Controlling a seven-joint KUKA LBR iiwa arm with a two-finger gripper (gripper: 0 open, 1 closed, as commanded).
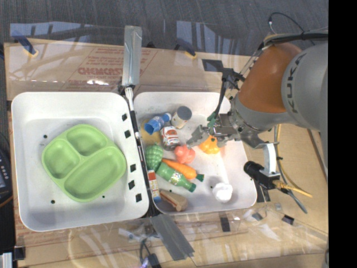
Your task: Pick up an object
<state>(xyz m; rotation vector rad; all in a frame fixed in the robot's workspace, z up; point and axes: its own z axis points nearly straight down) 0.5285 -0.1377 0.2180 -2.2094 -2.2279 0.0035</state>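
hand (210, 138) low in right bin (234, 102) right at yellow toy (210, 146), grip state can't tell, could clip crowded tomato (184, 154) or carrot (179, 168) and close on nothing.

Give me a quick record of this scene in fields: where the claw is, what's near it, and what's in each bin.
claw: over the right bin, beside the yellow toy
nearest item: yellow toy
right bin: orange carrot, green bottle, blue bottle, white cap-like piece, other small toys
left bin: green divided plate
grasp: nothing seen held
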